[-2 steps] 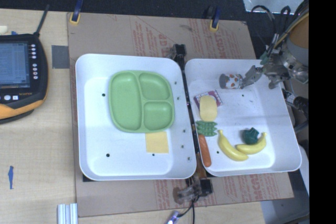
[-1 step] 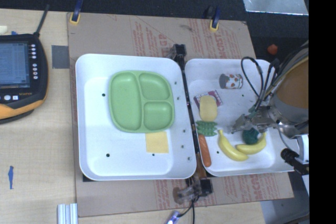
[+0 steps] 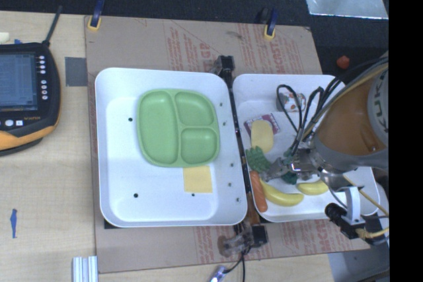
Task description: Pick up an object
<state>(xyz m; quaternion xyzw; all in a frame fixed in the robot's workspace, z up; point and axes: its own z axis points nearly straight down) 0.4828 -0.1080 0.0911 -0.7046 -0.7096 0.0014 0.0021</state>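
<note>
Camera view puts my gripper (image 3: 285,170) low in the right bin (image 3: 307,84), down among the toy food. Whether it is spread or pinching anything I cannot tell (the wrist and cables sit over it). Just beside the tool lies a green leafy piece (image 3: 256,158); just below it a yellow banana (image 3: 282,195) rests on the bin floor, with an orange carrot (image 3: 257,191) along the bin's left wall and a pale yellow block (image 3: 262,136) a little above. A second yellow piece (image 3: 312,187) peeks out under the wrist.

To do this step well, I judge the tool should settle on one item alone, the banana being the nearest clear candidate, and straddle its narrow width rather than its length, keeping off the leafy piece so nothing gets dragged.

My arm (image 3: 357,122) reaches in from the right, its orange band above the wrist, leaning down steeply over the bin. Across the divide, the left bin (image 3: 119,201) holds a green divided plate (image 3: 178,127) and a yellow square (image 3: 197,179).
</note>
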